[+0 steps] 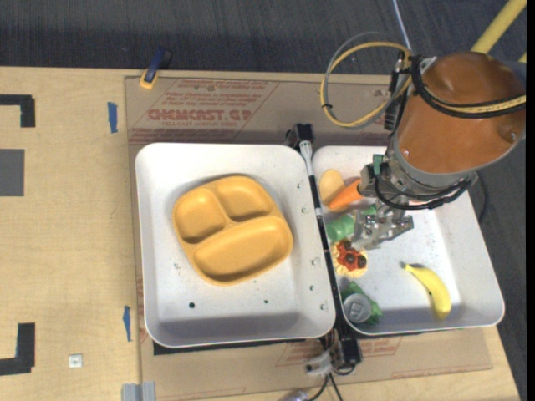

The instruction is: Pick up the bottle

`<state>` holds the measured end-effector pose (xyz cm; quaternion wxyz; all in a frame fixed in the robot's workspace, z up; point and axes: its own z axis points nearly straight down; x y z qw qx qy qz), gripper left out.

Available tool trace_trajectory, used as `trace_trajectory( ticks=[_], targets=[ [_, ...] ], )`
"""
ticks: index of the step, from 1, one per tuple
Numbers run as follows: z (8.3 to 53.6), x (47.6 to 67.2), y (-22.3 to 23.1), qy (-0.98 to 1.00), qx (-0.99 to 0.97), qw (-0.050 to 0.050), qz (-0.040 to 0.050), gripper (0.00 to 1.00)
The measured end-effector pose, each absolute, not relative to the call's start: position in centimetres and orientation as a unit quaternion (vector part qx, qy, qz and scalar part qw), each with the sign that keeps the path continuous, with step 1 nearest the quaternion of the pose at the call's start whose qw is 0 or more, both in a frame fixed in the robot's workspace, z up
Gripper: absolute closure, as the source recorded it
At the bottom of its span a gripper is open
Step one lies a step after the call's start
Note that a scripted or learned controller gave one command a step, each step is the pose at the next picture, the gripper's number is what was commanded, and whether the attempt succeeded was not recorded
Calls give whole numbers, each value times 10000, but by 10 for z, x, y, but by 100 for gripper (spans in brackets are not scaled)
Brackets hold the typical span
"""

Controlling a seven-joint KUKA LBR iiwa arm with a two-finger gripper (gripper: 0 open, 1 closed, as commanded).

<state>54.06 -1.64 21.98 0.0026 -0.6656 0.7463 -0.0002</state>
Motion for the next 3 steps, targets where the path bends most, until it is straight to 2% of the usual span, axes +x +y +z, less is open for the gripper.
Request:
trace_trajectory(
  ticks=[1,2,3],
  targets=[
    [196,479,6,6910,-7229,8,8,100],
    [185,483,59,5452,-8383,20,5,100],
    [185,536,42,6890,-7248,30,-1,100]
  ],
)
